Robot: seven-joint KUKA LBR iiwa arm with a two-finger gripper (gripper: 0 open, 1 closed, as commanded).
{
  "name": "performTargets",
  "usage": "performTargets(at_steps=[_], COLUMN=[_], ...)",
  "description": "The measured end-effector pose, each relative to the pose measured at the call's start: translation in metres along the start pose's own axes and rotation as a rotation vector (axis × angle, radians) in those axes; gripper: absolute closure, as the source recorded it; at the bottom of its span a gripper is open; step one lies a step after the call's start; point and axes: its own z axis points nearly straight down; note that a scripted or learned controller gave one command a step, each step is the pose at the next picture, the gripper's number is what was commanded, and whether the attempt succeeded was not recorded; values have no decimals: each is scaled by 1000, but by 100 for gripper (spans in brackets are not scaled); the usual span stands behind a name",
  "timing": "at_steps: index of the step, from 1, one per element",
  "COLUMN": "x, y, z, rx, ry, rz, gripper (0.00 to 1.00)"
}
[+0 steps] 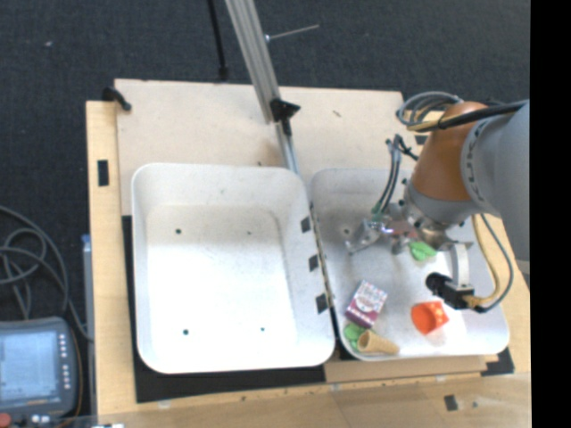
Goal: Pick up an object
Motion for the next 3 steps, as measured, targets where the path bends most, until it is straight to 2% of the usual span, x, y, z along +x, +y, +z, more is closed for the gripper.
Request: performTargets(at_steps=[1,2,3], x=[-1,-7,-11], y=[2,12,4], z=[-15,-72,-128], rx=[-8,-11,-11], ry=[2,0,0], rz=[7,-3,-1], gripper=[100,100,100])
